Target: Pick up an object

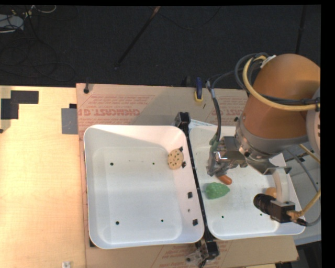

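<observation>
On the wooden bench point(36, 172), cardboard point(120, 107) underlies two white bins point(104, 230).

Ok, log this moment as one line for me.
hand low in right bin | over orange piece | green object beside it | cookie in left bin

Bench, bins and clutter around them.
Two shallow white bins sit side by side on brown cardboard point(125, 107) printed with red lettering: the left bin point(104, 209) and the right bin point(246, 230), joined along their shared edge by black clips point(190, 195). The cardboard lies on a pale wooden bench point(36, 183) bearing black and grey square markings point(21, 102). A blue-and-yellow clamp point(199, 90) stands at the cardboard's far edge. Behind, the dark floor carries loose cables point(31, 15).
</observation>
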Available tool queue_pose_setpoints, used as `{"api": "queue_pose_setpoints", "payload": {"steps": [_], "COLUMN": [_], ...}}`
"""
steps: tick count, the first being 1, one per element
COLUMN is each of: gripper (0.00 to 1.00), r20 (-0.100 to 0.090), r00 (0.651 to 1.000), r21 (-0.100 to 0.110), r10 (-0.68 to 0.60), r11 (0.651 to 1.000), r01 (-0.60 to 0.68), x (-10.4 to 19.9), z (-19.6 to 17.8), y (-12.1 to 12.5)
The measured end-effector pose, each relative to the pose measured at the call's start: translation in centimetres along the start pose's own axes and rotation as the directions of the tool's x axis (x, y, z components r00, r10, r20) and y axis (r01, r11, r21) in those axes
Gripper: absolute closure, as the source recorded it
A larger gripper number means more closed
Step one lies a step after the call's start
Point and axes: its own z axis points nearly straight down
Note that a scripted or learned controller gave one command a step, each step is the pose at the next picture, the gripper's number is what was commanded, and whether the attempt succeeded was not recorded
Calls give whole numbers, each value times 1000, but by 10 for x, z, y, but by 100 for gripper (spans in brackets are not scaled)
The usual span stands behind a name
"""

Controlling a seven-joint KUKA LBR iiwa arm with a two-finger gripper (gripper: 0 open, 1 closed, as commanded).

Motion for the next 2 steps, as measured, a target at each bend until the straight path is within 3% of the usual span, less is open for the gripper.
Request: {"api": "queue_pose_setpoints", "payload": {"steps": [1, 2], "gripper": [100, 100], "r20": [2, 2], "r00": [1000, 1000], "r21": [-6, -1], "r10": [7, 5], "r11": [1000, 1000], "r01": [-7, -5], "x": [26, 81], "z": [-92, -153], "y": [18, 33]}}
